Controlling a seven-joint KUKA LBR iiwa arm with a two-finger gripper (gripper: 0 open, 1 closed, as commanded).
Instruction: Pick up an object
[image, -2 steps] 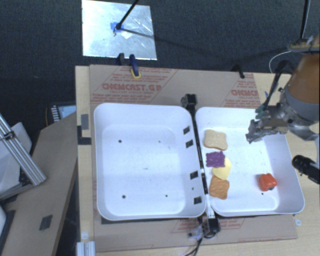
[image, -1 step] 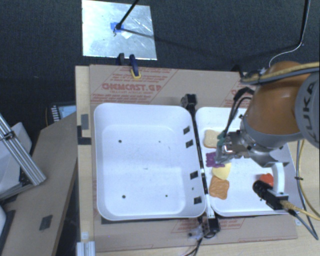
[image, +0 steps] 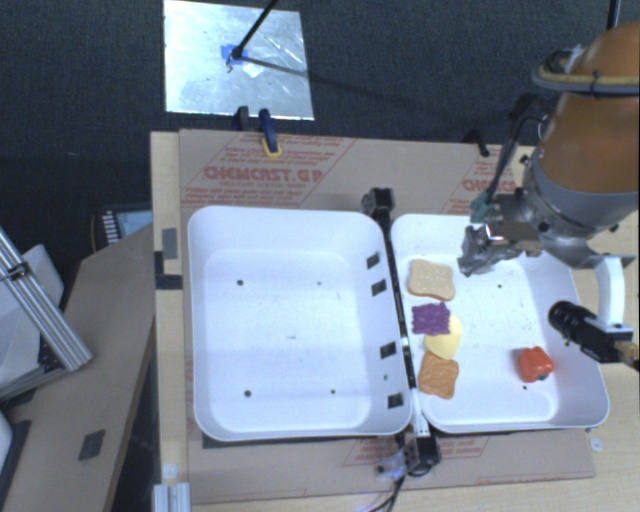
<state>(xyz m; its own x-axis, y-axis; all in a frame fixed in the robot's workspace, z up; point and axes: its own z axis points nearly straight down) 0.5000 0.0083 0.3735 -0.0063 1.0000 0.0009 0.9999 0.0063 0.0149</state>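
The right bin holds a tan bread slice, a purple piece, a pale yellow piece, an orange-brown piece and a red-orange pepper. The first four lie in a column along the bin's left wall. My gripper hangs over the upper middle of the right bin, just right of and above the bread slice. Nothing shows between its fingers.
The left bin stands beside the right one, with a black divider strip between them. Both rest on a cardboard sheet. A shiny metal plate lies at the back. An aluminium frame stands at the far left.
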